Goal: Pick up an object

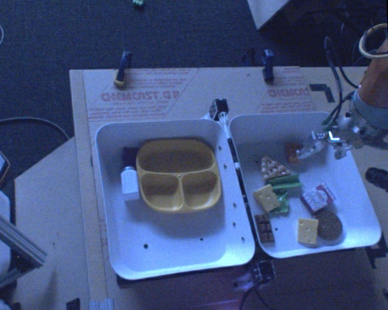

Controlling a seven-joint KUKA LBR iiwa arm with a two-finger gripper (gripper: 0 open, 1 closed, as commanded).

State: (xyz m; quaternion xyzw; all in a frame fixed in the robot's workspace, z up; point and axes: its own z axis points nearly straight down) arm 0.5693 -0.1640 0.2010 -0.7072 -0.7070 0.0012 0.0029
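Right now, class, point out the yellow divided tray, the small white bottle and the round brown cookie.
yellow divided tray [176,159]: camera view, top compartment floor.
small white bottle [130,183]: camera view, its body.
round brown cookie [329,226]: camera view, its top face.

pincer [307,150] over right bin [366,204], near toy food | yellow tray [177,174] in left bin [166,252]

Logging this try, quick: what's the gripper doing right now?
Gripper: over the right bin, open or shut cannot be told.
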